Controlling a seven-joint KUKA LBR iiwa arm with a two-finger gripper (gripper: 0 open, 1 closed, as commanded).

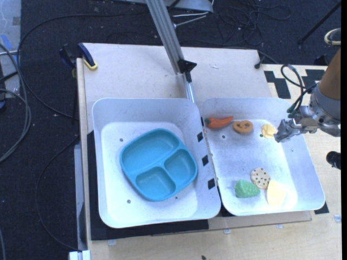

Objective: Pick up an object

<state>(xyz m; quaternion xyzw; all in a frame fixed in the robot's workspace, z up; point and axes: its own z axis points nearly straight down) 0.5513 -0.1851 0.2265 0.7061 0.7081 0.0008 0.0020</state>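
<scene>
The right bin holds several small toy foods. An orange carrot-like piece and a brown pretzel lie along its far side. A small yellow piece sits just right of the pretzel. My gripper hangs low at the bin's right side, right beside that yellow piece. Near the front lie a spotted cookie, a green lump and a pale yellow wedge.
The left bin contains a blue divided plate. A slanted metal pole comes down to the bench behind the bins' shared edge. Cables trail over the floor around the bench.
</scene>
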